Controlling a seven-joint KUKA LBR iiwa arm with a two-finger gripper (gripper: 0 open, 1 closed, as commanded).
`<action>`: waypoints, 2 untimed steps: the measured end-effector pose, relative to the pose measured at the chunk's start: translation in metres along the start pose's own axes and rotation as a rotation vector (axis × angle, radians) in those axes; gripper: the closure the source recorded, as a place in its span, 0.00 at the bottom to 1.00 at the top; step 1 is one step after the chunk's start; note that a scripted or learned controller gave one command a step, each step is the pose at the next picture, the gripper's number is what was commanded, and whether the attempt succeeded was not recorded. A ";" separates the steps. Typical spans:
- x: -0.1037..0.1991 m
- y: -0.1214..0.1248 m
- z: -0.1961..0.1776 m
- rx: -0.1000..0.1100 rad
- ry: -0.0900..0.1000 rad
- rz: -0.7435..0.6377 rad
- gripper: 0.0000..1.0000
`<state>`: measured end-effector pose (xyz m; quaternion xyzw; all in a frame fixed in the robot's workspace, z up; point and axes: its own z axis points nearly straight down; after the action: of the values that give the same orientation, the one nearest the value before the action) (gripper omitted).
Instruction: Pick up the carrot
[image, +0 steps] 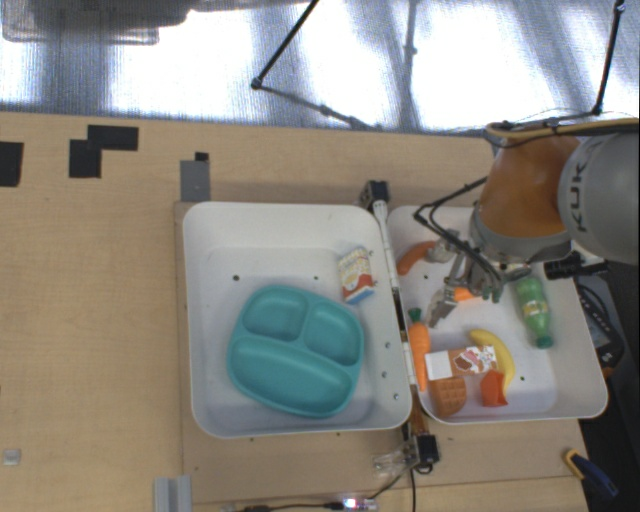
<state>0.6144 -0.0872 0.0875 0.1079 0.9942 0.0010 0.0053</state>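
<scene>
The carrot (420, 352) is orange with a green top and lies lengthwise along the left wall of the right bin (570, 400). My gripper (458, 298) hangs over the middle of that bin, up and to the right of the carrot's green end and apart from it. Its fingers (440, 308) are spread open. A small orange bit shows in the gap between them; I cannot tell what it is. The carrot is not between the fingers.
The right bin also holds an orange sausage-like piece (412, 257), a green bottle (533, 311), a banana (498, 352), a small carton (470, 362), a brown waffle (448, 396) and a red piece (493, 391). The left bin (205, 300) holds a teal divided plate (295, 348) and a small carton (356, 275).
</scene>
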 end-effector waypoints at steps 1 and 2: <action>0.000 0.000 0.000 0.000 0.000 0.000 0.00; 0.000 0.000 0.000 0.000 0.000 0.000 0.00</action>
<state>0.6143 -0.0872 0.0875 0.1079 0.9942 0.0010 0.0053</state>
